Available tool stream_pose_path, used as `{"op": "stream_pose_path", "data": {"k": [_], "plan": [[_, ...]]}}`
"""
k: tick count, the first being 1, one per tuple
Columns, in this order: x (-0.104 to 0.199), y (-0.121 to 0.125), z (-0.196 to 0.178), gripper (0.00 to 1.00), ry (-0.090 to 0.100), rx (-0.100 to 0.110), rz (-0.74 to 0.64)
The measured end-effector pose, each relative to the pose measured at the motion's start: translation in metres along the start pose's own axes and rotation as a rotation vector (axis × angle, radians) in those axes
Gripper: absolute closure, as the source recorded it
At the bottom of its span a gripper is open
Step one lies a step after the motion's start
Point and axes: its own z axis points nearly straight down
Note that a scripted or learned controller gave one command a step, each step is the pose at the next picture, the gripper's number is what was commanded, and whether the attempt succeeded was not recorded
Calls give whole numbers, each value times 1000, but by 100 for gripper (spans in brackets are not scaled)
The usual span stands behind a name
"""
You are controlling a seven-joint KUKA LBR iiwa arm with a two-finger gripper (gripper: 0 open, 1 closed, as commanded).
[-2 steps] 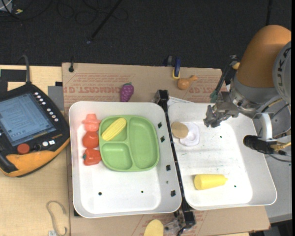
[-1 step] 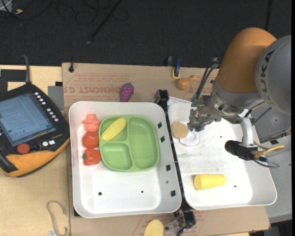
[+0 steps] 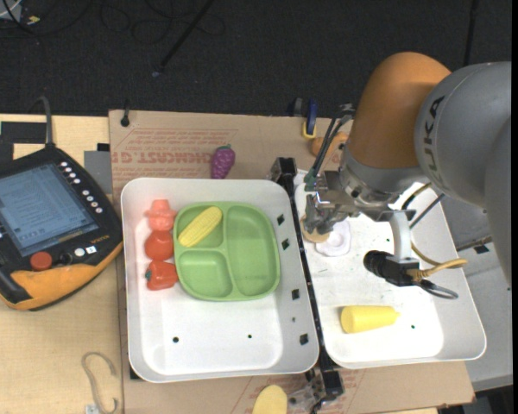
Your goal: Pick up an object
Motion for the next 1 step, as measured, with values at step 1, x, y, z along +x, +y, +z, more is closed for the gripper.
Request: {"op": "stream_pose_path", "data": {"k": [1], "plan": [[44,-12,-7,100,0,0,0]]}}
